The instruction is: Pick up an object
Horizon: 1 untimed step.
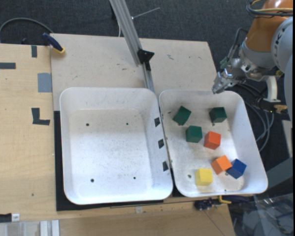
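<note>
Two white bins sit side by side on the bench: the left bin (pixel 68 112) and the right bin (pixel 250 132), which holds all the blocks. Count in the right bin: 7 blocks total. 3 dark green: one tilted near the top left (pixel 181 115), one near the top right (pixel 217 114), one in the middle (pixel 194 133). 2 orange: one just right of the middle green (pixel 212 140), one lower down (pixel 220 164). 1 blue block (pixel 237 168), touching the lower orange on its right side. 1 yellow block (pixel 204 176), near the front wall, left of the orange/blue pair.

No brand, label or readable writing on blocks or bins (too small to tell, anyway).

The gripper (pixel 220 85) hangs at the right bin's top right rim, above and just beside the top-right green block, not touching any block. Nothing is between its tips; can't tell how wide they are set.
</note>
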Motion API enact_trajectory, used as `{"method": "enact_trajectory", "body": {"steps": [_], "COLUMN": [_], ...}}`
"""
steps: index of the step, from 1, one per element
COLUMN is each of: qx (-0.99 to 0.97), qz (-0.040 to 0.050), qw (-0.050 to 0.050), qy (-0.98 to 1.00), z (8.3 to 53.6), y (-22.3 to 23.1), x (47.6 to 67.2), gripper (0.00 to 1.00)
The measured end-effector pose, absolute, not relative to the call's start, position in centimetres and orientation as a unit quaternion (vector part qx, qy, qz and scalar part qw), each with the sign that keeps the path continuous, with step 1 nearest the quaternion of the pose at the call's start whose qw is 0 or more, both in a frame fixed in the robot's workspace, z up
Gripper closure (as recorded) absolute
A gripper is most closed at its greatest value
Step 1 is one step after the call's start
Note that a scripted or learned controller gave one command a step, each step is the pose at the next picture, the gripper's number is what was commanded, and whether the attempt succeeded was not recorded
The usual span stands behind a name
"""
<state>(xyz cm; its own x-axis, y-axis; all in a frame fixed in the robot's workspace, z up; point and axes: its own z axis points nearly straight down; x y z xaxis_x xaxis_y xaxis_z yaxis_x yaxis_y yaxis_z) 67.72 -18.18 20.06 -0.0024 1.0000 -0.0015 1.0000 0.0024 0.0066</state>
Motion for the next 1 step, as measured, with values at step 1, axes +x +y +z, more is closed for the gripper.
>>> {"method": "enact_trajectory", "body": {"steps": [1], "qx": [0.707], "qz": [0.0014], "qw": [0.002], "qy": [0.708], "z": [24.61], "y": [-18.14], "x": [67.84], "gripper": [1.0]}}
